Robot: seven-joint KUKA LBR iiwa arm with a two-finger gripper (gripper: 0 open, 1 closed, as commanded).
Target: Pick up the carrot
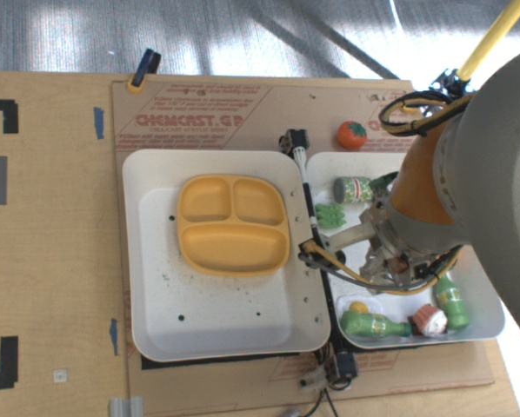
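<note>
Grey arm (469,163) with orange band reached over right bin (486,315) - covered its middle. Gripper (389,263) low inside that bin, above green bottle (373,324); its grip could not be told. Carrot's place and look - could not tell, arm in way. Small can (354,188) near bin's far edge. Yellow divided plate (233,224) lay in left bin (156,320). Round orange-red fruit (351,135) sat on cardboard (199,115) beyond bins.

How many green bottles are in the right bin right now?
2. One green bottle lies along the front edge of the right bin; another sits at the front right, beside a red-and-white item. The arm may hide more.
</note>
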